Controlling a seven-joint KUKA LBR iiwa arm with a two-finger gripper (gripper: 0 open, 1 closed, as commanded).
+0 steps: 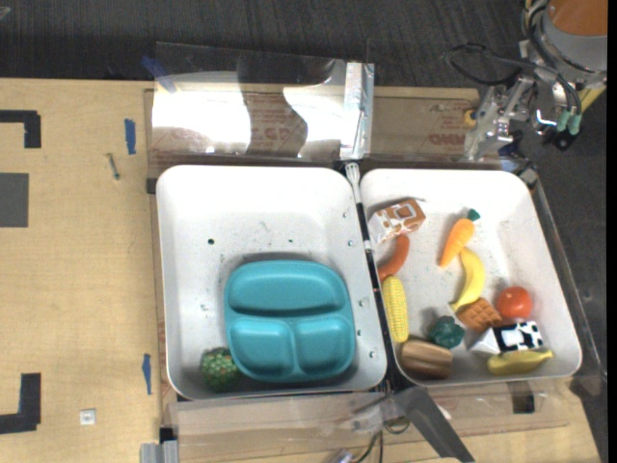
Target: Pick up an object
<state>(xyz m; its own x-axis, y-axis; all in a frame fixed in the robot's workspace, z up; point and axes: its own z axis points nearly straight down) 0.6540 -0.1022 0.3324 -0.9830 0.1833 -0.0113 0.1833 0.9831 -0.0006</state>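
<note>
Behind right bin (pixel 540 210), end effector (pixel 494 128) blurred

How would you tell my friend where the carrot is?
Look in the right white bin, in its upper middle part. The carrot lies there tilted, just above the banana and right of the small orange and white carton. It is the orange one with a green top.

Toy foods (pixel 461 292) lie clustered in the right bin (pixel 549 249).

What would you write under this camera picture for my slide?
Pincer waits above the right bin of toy food; teal tray sits left.
</note>
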